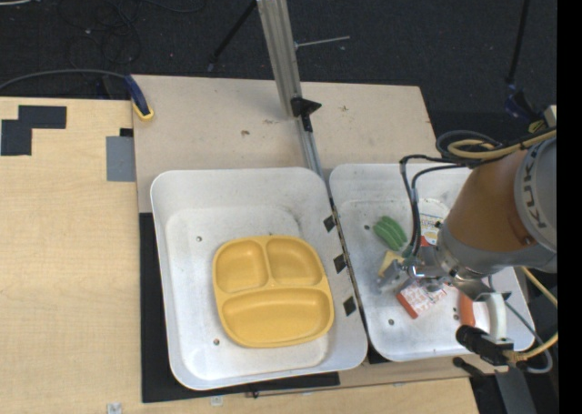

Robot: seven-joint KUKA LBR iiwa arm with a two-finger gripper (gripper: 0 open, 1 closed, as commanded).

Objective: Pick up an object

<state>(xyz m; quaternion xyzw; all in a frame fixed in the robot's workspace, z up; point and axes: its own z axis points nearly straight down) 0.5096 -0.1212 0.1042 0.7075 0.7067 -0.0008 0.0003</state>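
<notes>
My gripper [411,274] hangs low over the middle of the right bin [364,194], with the grey and orange arm reaching in from the right. Just below it lies a small red and white packet [421,300], very close to the gripper; contact cannot be made out. A green object [392,231] lies slightly up and left of the gripper. A small yellowish piece [390,263] sits at the gripper's left side. An orange object [466,310] lies at the bin's lower right, partly hidden by the robot.
The left bin [182,221] holds a yellow divided plate [271,290] with three compartments. A metal post [282,48] rises behind the bins. Black clips [338,262] line the seam between the two bins. The wooden bench extends to the left.
</notes>
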